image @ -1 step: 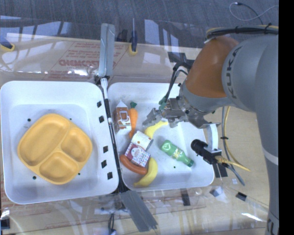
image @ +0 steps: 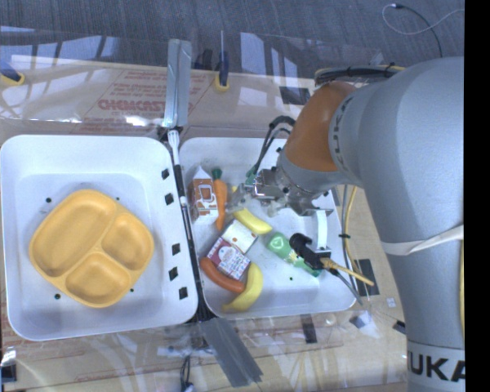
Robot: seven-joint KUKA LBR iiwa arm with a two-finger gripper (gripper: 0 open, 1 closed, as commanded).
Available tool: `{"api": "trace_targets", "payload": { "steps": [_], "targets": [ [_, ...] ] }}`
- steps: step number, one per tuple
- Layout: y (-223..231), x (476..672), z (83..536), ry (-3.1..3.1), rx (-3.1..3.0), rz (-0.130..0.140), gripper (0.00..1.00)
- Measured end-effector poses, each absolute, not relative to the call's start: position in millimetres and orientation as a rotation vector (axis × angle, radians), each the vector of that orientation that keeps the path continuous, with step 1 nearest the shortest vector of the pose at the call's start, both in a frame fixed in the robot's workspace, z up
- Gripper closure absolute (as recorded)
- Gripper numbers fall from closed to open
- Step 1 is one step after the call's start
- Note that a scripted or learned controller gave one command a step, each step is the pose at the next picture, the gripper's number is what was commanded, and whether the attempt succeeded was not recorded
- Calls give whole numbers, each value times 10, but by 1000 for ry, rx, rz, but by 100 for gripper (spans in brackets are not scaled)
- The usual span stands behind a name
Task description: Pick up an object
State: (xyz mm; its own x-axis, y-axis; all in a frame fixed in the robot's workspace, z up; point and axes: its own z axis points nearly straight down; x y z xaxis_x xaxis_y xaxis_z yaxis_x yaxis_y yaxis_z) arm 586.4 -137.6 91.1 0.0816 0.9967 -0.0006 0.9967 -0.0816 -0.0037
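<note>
My gripper (image: pixel 260 191) hangs low over the upper middle of the right bin (image: pixel 335 296), under the orange-banded wrist. Just left of it lie an orange carrot (image: pixel 220 201) and a brown snack packet (image: pixel 203 198). A small yellow banana-shaped piece (image: pixel 252 221) sits directly below the gripper. Lower down lie a red and white packet (image: pixel 231 251), a reddish sausage (image: pixel 220 276) and a larger banana (image: pixel 247 291). A green item (image: pixel 281 246) rests to the right of them. Nothing shows between the gripper's tips.
The left bin (image: pixel 16 300) holds a yellow divided plate (image: pixel 91 247). A metal divider (image: pixel 177 96) runs between the bins. The big grey arm covers the bench's right side and the right bin's far corner.
</note>
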Motion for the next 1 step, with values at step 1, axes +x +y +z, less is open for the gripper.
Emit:
{"api": "trace_targets", "payload": {
  "steps": [1],
  "targets": [
    [-1372,5863,1009,-2130,-2303,6,100]
  ]
}}
